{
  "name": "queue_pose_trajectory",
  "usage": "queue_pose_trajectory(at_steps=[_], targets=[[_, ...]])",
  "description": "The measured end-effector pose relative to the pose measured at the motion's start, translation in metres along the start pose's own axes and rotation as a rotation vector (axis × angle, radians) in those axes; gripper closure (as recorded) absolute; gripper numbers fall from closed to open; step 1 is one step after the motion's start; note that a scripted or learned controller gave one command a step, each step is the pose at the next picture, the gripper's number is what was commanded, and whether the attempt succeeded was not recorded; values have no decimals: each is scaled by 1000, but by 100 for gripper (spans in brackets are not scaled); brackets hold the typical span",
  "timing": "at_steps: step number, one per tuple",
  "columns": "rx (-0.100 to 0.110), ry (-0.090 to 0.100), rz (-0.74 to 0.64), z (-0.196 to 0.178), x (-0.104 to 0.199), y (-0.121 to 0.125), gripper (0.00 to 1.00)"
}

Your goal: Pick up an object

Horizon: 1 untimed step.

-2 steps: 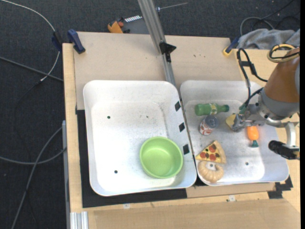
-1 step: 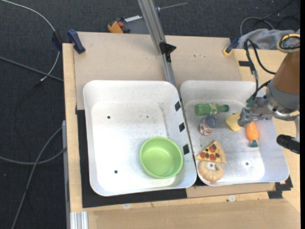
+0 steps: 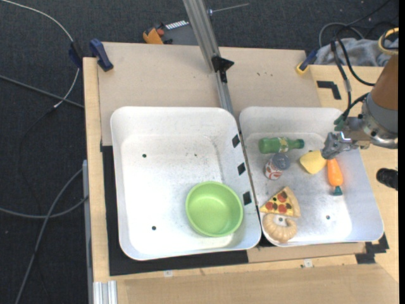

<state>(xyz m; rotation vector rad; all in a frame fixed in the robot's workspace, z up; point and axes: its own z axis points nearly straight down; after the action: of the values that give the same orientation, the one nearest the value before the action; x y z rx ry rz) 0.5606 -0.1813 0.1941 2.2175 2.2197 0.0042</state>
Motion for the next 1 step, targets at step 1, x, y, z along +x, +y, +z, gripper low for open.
queue_pose_trajectory(at_steps=[1], targets=[[0,0,1,-44,-5,3,100]])
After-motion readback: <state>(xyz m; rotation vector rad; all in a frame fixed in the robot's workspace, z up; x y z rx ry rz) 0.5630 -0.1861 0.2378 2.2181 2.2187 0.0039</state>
